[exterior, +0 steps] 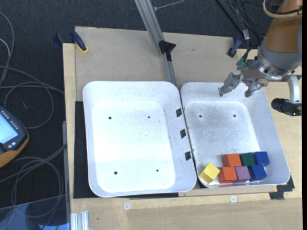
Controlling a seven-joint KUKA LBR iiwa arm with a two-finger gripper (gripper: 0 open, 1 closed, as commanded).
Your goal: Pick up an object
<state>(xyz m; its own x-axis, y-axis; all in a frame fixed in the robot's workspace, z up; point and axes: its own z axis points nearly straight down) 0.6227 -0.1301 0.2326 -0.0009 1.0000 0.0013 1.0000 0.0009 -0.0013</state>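
Gripper (239, 86) spread open above right bin's (273, 123) far rim, blocks (237, 167) clustered at near edge.

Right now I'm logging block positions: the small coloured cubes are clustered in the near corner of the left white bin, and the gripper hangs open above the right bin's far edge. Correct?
Not quite. The camera view shows the small coloured cubes clustered in the near corner of the right white bin, not the left white bin. The gripper does hang open above the right bin's far edge.

White bins (96, 99); yellow block (209, 172)
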